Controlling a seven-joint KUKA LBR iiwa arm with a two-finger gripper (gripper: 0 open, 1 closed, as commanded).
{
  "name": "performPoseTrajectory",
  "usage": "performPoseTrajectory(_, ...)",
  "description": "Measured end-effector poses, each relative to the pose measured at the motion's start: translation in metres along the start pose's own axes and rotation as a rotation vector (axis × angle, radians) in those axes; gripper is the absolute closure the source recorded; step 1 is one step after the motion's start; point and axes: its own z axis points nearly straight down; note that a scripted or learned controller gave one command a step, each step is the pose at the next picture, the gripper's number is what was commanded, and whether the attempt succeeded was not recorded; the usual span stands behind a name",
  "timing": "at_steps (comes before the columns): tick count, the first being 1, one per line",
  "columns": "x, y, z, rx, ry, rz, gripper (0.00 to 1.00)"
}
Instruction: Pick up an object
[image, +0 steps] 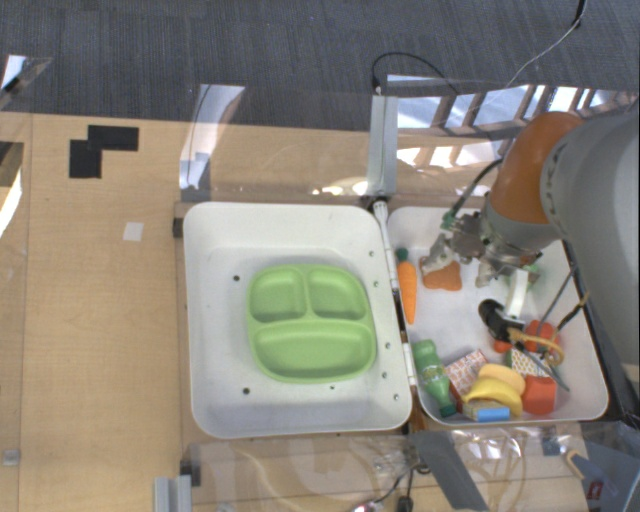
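Orange toy piece (444, 277) lies just beneath the fingers (462, 250); whether they grip it, I cannot tell.

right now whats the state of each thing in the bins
green divided plate: flat in the left bin, compartments bare
carrot: lying along the right bin's left wall
green bottle: on its side
banana: resting on the pile
gripper: low over an orange piece
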Motion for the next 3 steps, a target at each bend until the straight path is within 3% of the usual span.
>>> performPoseTrajectory(1,-0.017,0.020,0.017,0.017,-0.005,-0.096,0.00)
performPoseTrajectory(2,-0.015,0.023,0.006,0.010,-0.004,-0.102,1.00)
performPoseTrajectory(3,0.072,0.039,-0.080,0.021,-0.002,-0.267,1.00)
